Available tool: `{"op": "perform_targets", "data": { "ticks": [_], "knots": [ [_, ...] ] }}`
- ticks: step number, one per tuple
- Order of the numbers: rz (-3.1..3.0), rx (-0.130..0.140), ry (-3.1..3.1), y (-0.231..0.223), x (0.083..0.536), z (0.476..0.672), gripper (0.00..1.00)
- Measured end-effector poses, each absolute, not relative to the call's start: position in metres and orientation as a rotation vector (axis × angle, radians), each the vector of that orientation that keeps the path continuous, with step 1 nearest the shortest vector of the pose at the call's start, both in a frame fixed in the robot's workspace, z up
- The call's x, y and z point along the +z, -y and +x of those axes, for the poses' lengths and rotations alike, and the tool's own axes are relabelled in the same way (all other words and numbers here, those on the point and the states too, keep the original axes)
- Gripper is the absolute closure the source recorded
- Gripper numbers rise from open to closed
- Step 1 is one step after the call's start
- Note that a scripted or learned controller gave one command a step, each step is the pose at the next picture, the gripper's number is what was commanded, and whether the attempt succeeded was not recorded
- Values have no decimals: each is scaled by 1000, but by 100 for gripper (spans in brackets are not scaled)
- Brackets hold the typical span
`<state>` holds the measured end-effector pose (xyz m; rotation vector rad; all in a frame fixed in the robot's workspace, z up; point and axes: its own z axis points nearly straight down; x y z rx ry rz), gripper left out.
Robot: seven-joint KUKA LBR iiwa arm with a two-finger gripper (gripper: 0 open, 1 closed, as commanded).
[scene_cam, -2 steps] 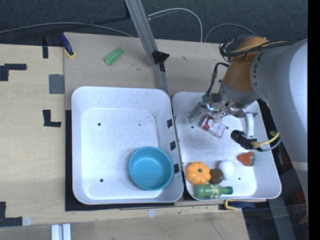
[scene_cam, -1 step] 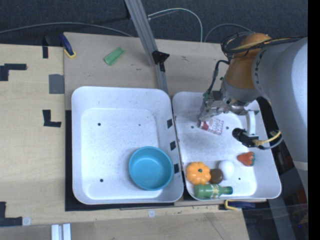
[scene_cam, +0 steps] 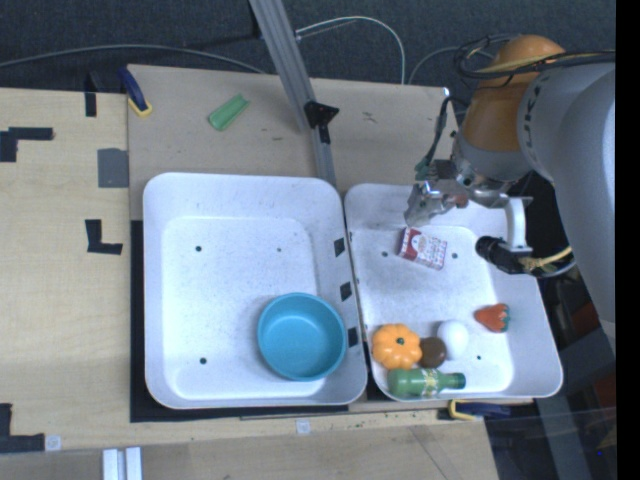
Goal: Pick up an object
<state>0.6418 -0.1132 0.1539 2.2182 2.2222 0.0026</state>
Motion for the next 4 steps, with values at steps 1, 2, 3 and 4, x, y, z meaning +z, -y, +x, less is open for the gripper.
{"op": "perform_targets", "data": {
  "ticks": [1,2,3,4],
  "knots": [
    [2216,5,-2220,119,212,650,100],
    [2216,5,-2220,118,266,652,100],
    [2217,-1,-2230,65,248,657,100],
    [2216,-2,-2231,7,236,653,100]
  ]
}}
